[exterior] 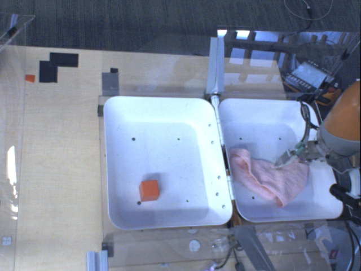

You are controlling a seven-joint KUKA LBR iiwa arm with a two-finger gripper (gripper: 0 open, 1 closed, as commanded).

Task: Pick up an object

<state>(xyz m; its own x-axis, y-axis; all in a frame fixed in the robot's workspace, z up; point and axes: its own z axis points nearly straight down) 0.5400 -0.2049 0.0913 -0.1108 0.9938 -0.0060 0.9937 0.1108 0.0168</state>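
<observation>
Pink cloth (pixel 265 176) crumpled in the right bin (pixel 256 113), gripper (pixel 289 158) at its right edge.

The gripper sits low on the cloth's raised right end, and whether it is wide or narrow cannot be told. To do this well, pinch a thick fold and lift straight up. An orange block (pixel 149 190) lies near the front of the left bin (pixel 163 109).

The pale wooden surface (pixel 56 168) is carrying two shallow white bins side by side, the left bin (pixel 163 109) and the right bin (pixel 265 109) touching along one edge.
</observation>
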